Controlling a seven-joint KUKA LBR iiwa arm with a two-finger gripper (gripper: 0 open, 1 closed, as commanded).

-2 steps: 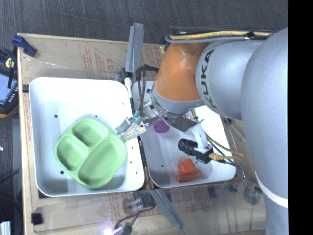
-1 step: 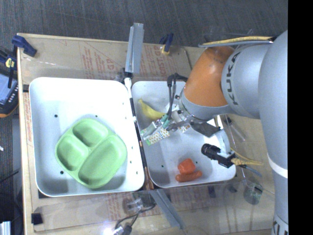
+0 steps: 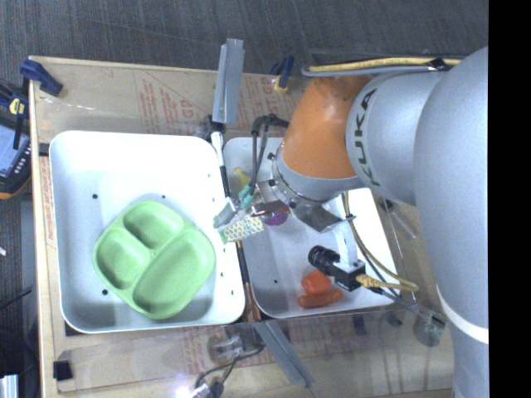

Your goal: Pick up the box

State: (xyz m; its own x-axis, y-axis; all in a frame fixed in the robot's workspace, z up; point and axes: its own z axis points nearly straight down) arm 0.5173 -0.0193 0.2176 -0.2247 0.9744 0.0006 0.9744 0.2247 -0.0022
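Small flat patterned cardboard box [image 3: 241, 228] sits pinched betw. fingers of grey two-finger gripper [image 3: 235, 220], over divide betw. bins. Smooth green three-compartment plastic plate [image 3: 154, 259] lies in left white bin [image 3: 75, 160].

The box [image 3: 243, 228] was a small, flat carton with a fine checked pattern of yellow-green and white, and a pale end towards the left. It lay tilted, its long axis running from lower left to upper right, over the rim where the two white bins met, near the middle of that shared edge. Its left end reached over the right edge of the left bin [image 3: 75, 164] and its right end over the left edge of the right bin [image 3: 274, 280]. Whether it rested on the rim or hung above it could not be told.
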